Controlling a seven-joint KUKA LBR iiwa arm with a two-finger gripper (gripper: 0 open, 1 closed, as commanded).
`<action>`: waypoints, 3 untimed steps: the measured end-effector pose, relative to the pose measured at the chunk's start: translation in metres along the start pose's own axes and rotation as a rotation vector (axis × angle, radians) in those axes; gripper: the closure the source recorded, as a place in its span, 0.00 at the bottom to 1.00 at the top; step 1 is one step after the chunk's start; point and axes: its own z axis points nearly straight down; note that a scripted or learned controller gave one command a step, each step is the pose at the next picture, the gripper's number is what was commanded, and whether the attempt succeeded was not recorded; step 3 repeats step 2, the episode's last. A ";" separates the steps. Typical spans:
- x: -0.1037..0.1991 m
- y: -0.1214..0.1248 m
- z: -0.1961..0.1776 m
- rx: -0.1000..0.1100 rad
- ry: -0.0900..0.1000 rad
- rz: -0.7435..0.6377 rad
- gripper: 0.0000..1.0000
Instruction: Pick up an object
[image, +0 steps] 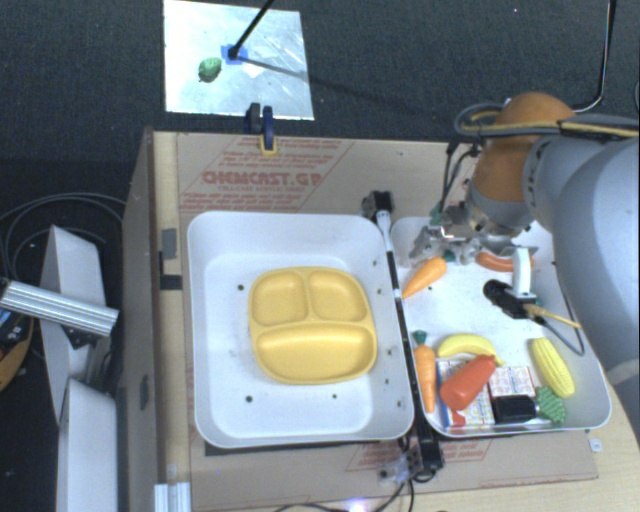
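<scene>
Hovering low over the far end of the right bin (600, 400), the pincer (455, 238) sat just above a carrot (424, 276); its state could not be told. Nothing looked lifted. Carrot lay on the bin floor, so the pick remained undone.
</scene>
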 end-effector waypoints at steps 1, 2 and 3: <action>0.004 -0.012 0.001 0.003 0.000 0.003 0.00; 0.004 -0.011 -0.010 0.000 0.000 0.002 1.00; 0.004 -0.011 -0.010 0.000 0.000 0.002 1.00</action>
